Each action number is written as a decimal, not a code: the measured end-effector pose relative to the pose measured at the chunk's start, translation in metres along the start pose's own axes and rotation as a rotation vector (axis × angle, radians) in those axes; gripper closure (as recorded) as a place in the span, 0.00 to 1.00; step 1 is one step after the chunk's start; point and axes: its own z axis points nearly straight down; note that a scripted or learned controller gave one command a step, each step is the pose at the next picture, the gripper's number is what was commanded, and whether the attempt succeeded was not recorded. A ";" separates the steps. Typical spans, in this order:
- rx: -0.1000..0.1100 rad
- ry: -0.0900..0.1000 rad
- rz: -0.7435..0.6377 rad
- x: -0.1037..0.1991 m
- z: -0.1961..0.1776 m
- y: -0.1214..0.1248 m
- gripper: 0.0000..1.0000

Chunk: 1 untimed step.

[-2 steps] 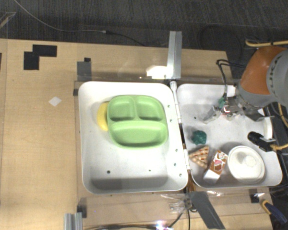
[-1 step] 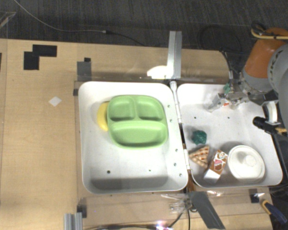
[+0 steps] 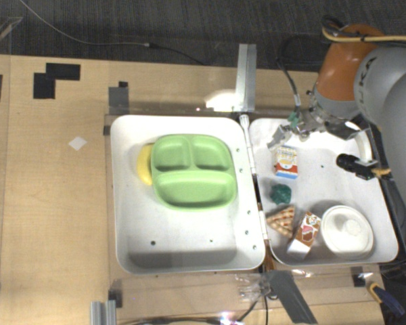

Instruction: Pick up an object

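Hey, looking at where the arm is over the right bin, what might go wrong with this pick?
1. The gripper hovers just above the small carton; coming down off-centre may tip it instead of grasping it.
2. The dark green object lies just below the carton, so a pushed carton might knock it.
3. The gripper is close to the right bin's upper-left corner, so it may strike a wall there.
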 end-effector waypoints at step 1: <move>0.001 -0.001 -0.001 -0.005 0.033 -0.014 0.00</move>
